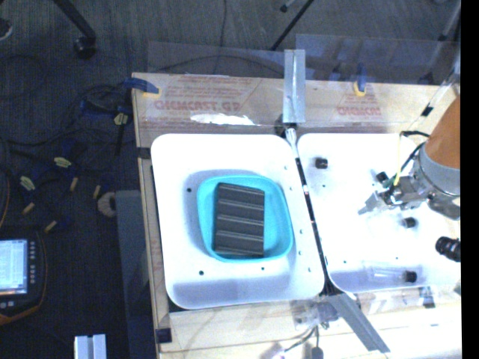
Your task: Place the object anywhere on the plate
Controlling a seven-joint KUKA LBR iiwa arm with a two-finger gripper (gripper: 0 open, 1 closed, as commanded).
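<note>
camera view has my claw [372, 205] hanging over the right bin [352, 238], arm coming in from the right. honestly can't tell how the claw's set from here. the dark ridged block [239, 220] is lying flat on the blue plate [278, 223], which sits in the left bin [172, 200]. block and claw are well apart, divider between them.

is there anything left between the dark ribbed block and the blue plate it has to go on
Nothing visible does. The dark grey ribbed rectangular block already lies flat on the light blue plastic plate in the left shallow white bin. The gripper is over the right white bin, apart from it.
</note>
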